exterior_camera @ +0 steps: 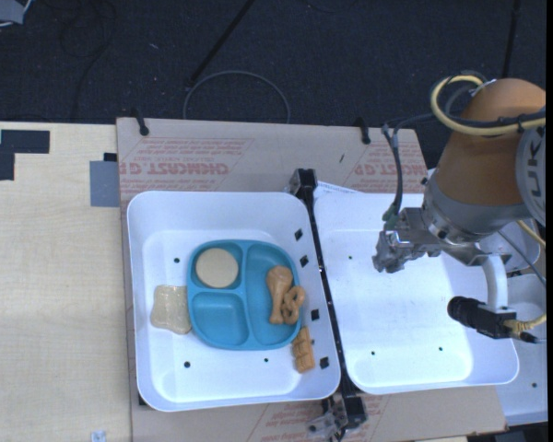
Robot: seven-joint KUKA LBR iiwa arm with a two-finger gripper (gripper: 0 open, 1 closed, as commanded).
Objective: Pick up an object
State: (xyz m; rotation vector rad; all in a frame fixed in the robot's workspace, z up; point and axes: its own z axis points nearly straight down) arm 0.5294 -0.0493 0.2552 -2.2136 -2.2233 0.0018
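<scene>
My gripper [388, 259] hangs over the upper left part of the right bin [415, 339], with white bin floor under it and no object close by. The objects lie in the left bin [157, 224]. A blue divided plate [223, 320] holds a round tan disc [216, 267] in its upper left compartment and a twisted brown piece [284, 295] in its right compartment. A pale bread-like piece [171, 308] lies just left of the plate. A small brown chunk [302, 350] rests by the plate's lower right corner.
A black divider [318, 284] runs between the two bins. A black cylinder with a yellow cable [479, 318] juts over the right bin's right side, under the arm. Cardboard [230, 155] lies under the bins, and light wooden bench [46, 284] stretches to the left.
</scene>
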